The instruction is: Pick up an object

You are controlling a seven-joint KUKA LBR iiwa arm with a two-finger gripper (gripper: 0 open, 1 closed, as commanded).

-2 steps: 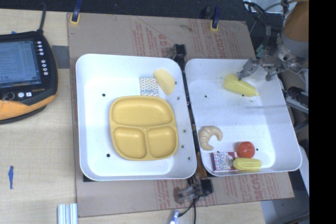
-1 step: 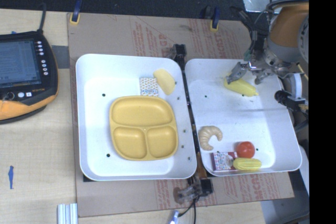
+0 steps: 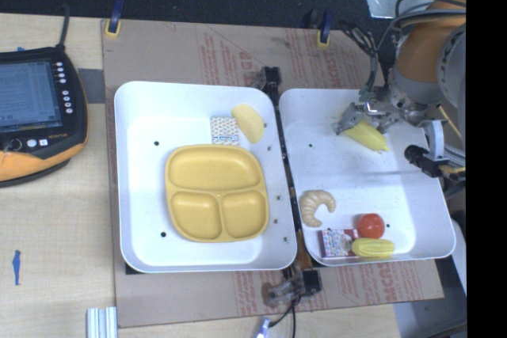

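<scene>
My gripper (image 3: 366,123) hangs over the back of the right bin (image 3: 412,194), with its fingers spread apart. A yellow corn-like object (image 3: 371,138) lies on the bin floor right under it, its upper end between the fingertips. The fingers do not look closed on it. Nearer the front of the same bin lie a croissant (image 3: 317,206), a red tomato (image 3: 370,225), a small yellow piece (image 3: 372,248) and a red-and-white packet (image 3: 337,241).
The left bin (image 3: 139,170) holds a yellow divided plate (image 3: 215,192), a pale yellow piece (image 3: 248,123) and a small patterned packet (image 3: 224,131). A control tablet (image 3: 32,103) lies on the bench at the far left. The arm's cables (image 3: 380,51) crowd the right bin's back corner.
</scene>
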